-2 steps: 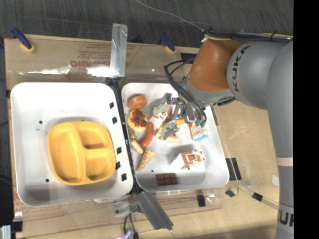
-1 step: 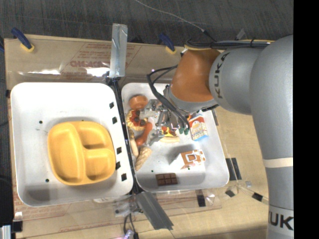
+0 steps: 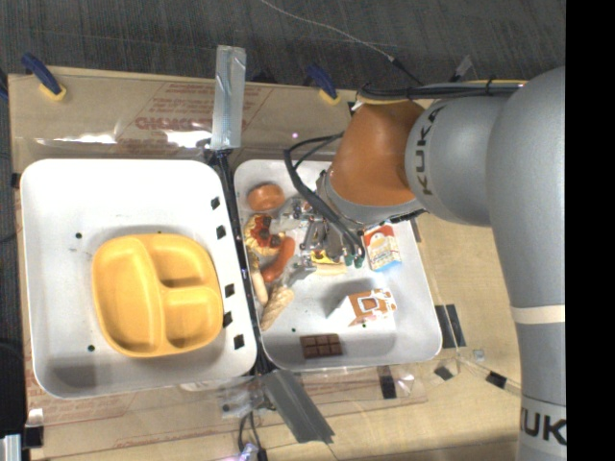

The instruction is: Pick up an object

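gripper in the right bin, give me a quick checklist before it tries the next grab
1. Gripper over the right white bin, above the pile of toy food: ok.
2. Target between its fingers: cannot tell, the wrist and cables hide them.
3. Red sausage-shaped toy within reach beside the gripper: ok.
4. Crowding: not ok, the round brown bun-like toy and the pale bread stick lie close along the bin's left wall.
5. Brown chocolate bar and white-and-orange carton lie apart, easier picks: ok.
6. Yellow divided tray sits in the left white bin, out of the way: ok.
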Robot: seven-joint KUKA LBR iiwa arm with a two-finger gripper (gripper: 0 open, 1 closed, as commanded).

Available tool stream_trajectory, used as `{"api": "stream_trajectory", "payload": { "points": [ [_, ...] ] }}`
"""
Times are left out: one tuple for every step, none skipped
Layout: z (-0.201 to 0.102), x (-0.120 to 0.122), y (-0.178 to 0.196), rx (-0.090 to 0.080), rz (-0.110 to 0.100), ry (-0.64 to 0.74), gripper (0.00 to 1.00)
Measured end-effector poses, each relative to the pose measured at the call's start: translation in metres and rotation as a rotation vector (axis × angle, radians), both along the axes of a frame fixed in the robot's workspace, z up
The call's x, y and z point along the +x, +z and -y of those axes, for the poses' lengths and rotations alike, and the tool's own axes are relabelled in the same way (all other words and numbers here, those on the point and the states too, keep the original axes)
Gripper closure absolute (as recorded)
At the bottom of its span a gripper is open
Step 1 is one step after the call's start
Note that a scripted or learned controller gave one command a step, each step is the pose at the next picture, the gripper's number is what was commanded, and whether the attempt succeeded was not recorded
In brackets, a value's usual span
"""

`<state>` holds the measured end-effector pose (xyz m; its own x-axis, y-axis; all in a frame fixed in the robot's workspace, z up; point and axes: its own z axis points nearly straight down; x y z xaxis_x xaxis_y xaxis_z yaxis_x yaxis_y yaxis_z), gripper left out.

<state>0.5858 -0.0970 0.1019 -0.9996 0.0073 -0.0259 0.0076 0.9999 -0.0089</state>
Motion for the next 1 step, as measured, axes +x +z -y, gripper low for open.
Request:
{"api": "stream_trajectory", "payload": {
  "points": [
    [-0.0012, 0.0041, -0.0003, 0.007, -0.006, -0.09, 0.0]
  ]
}}
